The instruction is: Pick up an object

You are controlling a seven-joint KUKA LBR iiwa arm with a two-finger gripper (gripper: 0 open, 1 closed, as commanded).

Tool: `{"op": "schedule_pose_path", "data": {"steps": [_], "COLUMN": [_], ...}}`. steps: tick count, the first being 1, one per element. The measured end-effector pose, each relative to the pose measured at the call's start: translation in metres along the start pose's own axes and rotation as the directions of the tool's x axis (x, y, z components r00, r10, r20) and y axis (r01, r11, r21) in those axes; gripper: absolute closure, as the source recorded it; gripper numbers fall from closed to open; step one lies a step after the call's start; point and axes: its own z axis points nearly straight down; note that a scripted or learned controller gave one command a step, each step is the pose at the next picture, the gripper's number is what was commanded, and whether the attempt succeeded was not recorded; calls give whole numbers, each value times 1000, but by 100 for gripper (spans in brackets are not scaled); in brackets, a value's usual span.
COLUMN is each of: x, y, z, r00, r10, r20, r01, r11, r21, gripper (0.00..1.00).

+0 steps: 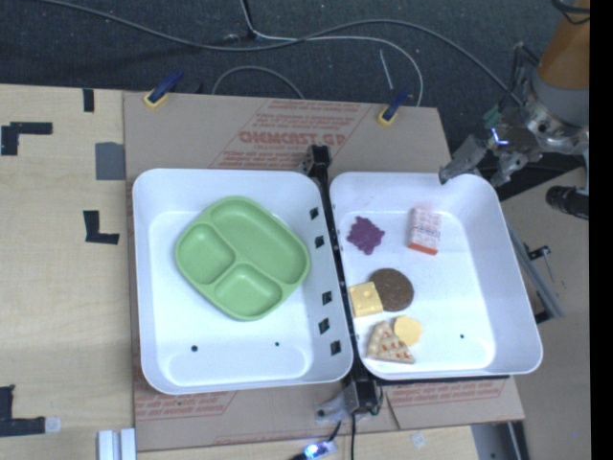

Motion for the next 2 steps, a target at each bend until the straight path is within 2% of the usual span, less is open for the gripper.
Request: {"op": "schedule_pose_path", "data": {"steps": [1, 2], "x": [1, 0], "y": [2, -5], "z": [-8, 38], "r00": [1000, 1000], "r10": [-4, -3], "r20": [3, 3], "r01": [4, 3], "r11": [1000, 1000], "r21": [-12, -9], "gripper": [0, 0]}}
